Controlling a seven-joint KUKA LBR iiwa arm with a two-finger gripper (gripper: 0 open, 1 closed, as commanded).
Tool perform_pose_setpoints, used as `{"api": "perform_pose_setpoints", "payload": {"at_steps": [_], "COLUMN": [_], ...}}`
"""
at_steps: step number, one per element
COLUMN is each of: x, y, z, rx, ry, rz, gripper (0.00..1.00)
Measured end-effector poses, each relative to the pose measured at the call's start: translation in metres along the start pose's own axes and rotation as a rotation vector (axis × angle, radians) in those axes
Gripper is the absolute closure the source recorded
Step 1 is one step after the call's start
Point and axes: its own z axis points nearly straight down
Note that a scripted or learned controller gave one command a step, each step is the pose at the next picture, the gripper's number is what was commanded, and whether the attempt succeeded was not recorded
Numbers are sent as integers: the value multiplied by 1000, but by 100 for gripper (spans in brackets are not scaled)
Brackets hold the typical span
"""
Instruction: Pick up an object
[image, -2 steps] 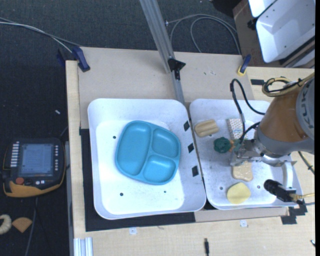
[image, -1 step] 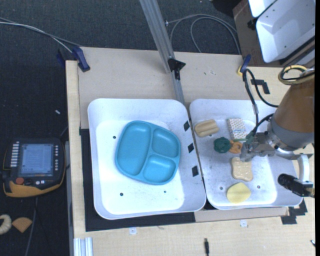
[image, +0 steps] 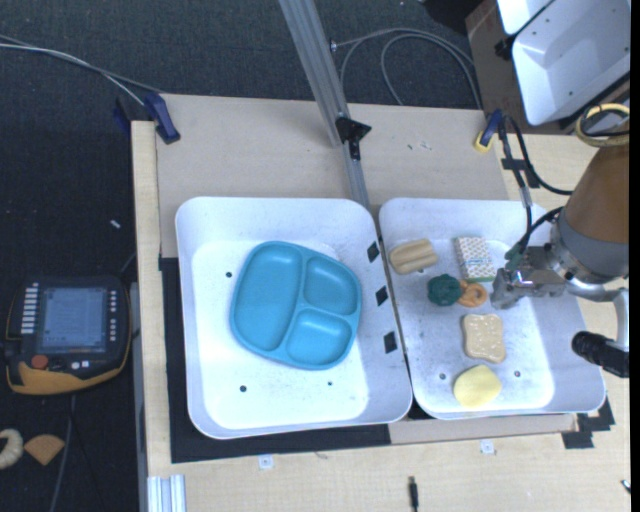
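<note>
You have two shallow white bins on the bench. The left bin (image: 200, 330) holds a blue divided tray (image: 296, 303) with three compartments, lying a little askew near its middle.

The right bin (image: 560, 390) holds the loose items. At its far left lies a tan bread roll (image: 412, 256). Just right of that sits a speckled rectangular block (image: 474, 257) with a pale patterned face. Nearer to you, a dark green round object (image: 445, 290) rests touching a small orange piece (image: 473, 295) on its right. Below those lies a beige toast-like slice (image: 485, 337), and nearest of all a yellow lemon-shaped item (image: 477, 386).

The gripper (image: 508, 283) comes in from the right, low over the right bin, with the arm's orange band above it at the frame's right side. Its tip sits just right of the orange piece and just near of the speckled block, close to both. You can't tell from this angle whether the fingers are apart or together, and nothing is visibly caught between them. The orange piece lies immediately to the left of the tip; contact can't be judged. The toast-like slice lies below the tip, apart from it.
</note>
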Motion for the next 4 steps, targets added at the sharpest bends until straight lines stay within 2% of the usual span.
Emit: {"api": "perform_pose_setpoints", "payload": {"at_steps": [1, 2, 3, 4], "x": [0, 54, 103, 156], "y": [2, 9, 23, 37], "z": [-54, -39, -46, -35], "rx": [-2, 7, 3, 4], "ry": [-1, 4, 3, 1], "rz": [0, -4, -5, -2], "gripper": [100, 100, 100, 100]}}
